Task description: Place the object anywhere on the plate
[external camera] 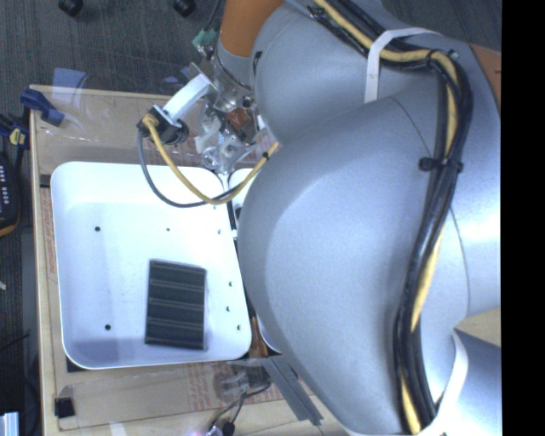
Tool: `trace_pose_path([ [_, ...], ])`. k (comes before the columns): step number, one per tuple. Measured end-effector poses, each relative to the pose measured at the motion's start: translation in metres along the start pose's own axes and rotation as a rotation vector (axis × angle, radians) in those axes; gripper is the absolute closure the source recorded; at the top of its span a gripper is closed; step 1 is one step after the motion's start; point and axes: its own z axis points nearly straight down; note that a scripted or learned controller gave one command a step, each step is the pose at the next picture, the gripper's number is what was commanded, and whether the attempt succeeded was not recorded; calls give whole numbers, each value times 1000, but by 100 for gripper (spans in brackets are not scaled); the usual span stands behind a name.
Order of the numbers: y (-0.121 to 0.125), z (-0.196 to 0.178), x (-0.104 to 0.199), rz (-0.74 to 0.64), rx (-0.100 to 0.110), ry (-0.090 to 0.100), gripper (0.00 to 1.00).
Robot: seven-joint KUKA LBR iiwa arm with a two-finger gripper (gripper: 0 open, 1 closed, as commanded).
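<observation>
A dark grey carpeted floor (111, 38) is seen along the far edge and down the left side. Two black caster wheels (70, 7) are noted on the carpet at the far left. The bench top (102, 119) is pale wood, covered with a clear, slightly wrinkled plastic sheet (72, 81) and taped at the far-left corner with blue tape (38, 106). A dark device (7, 183) is partly seen at the left edge. Lighting is even and diffuse, with soft shadows.
</observation>
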Motion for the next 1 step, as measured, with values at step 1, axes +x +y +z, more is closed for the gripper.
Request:
trace_pose_path([
  [1,62,72,-45,13,3,-4,100],
])
